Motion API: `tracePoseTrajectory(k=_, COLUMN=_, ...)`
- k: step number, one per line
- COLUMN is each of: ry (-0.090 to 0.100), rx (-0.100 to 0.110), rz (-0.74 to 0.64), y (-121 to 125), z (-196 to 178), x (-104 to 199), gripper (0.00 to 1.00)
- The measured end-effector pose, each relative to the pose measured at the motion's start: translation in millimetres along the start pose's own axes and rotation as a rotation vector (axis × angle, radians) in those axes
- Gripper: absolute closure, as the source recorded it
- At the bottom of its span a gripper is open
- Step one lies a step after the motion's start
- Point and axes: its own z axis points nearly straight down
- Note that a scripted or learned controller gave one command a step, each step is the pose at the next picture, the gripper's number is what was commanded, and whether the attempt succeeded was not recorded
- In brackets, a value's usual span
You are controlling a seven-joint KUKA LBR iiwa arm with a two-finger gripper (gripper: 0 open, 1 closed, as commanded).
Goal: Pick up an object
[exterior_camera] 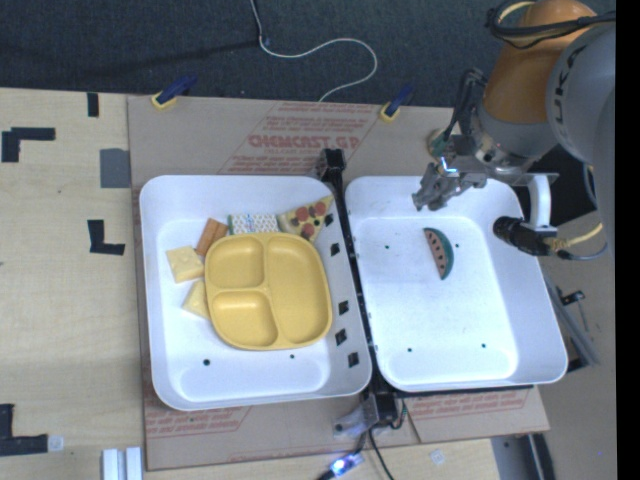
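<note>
Approaching: gripper (432,194) poised above right bin (520,368), finger state unclear. Watermelon slice (438,251) lies just below; next descend, close.

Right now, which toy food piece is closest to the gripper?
The watermelon slice, lying alone in the right bin, just below the gripper. The other pieces sit in the left bin around the yellow plate.

1. two white bins (165,368) are seen on brown cardboard (290,138) printed with red lettering.
2. a yellow divided plate (268,290) is shown.
3. a watermelon slice (439,252) is coloured red with a green rind.
4. the arm (560,58) is coloured grey with an orange band.
</note>
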Motion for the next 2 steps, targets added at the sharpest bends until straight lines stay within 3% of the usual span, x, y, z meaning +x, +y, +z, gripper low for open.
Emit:
tracePoseTrajectory(k=1, ry=0.001, rx=0.007, rz=-0.004, y=-19.8, z=8.6, x=57.5, gripper=1.0)
tracePoseTrajectory(k=2, ry=0.001, rx=0.007, rz=-0.002, y=-45.4, z=11.0, x=96.7, gripper=1.0)
